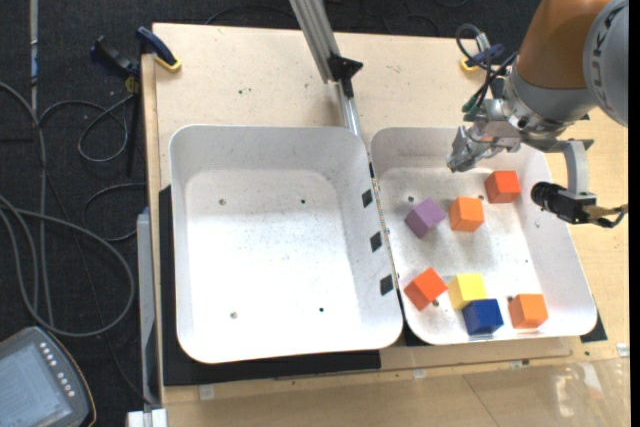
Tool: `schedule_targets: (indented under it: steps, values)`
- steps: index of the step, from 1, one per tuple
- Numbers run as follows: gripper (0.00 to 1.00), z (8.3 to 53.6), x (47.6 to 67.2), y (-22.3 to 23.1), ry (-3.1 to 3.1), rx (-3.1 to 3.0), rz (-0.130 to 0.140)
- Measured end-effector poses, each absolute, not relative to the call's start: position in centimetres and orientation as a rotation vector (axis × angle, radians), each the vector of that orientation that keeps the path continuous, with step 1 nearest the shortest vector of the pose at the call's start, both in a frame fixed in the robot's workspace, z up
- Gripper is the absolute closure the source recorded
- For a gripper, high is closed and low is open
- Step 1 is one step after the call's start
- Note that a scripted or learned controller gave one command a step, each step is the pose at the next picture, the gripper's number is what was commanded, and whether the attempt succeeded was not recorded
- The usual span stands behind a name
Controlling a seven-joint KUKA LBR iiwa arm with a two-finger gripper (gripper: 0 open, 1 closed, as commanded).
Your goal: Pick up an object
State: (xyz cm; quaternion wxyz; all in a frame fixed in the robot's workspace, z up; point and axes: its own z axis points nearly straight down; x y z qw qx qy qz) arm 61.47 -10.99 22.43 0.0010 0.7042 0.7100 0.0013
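Nearest the camera we saw the front rim of the bench (300,385), a pale wooden board bearing two shallow white bins side by side. We counted two bins: the left bin (200,215), the larger in our view, showed a speckled floor, and the right bin (560,265) held all the blocks. Next in size came the one arm (575,35), grey with an orange band, reaching in from the right over the right bin's far corner. Its gripper (466,153) hung above the far left part of that bin, near the rim, apart from every block; we could not tell how it stood, as it was too dark and small to read. We counted seven blocks, all small cubes with no long axis to speak of, each turned at a slight angle to the bin walls. Four were orange: one (503,185) nearest the gripper, one (466,213) just beside it toward the middle, one (426,287) at the near left and one (528,310) at the near right. One purple block (424,216) lay left of the middle orange one. One yellow block (466,290) touched one blue block (483,316) at the near edge.
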Motion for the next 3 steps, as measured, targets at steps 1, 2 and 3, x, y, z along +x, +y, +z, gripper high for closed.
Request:
schedule_targets:
  steps: [1,2,3]
  values:
    - [1.0,22.4,62.3,-4.6,2.232,2.211,0.004]
    - [1.0,22.1,64.2,0.7,2.23,2.211,0.005]
    - [1.0,21.6,65.0,5.6,2.229,2.213,0.003]
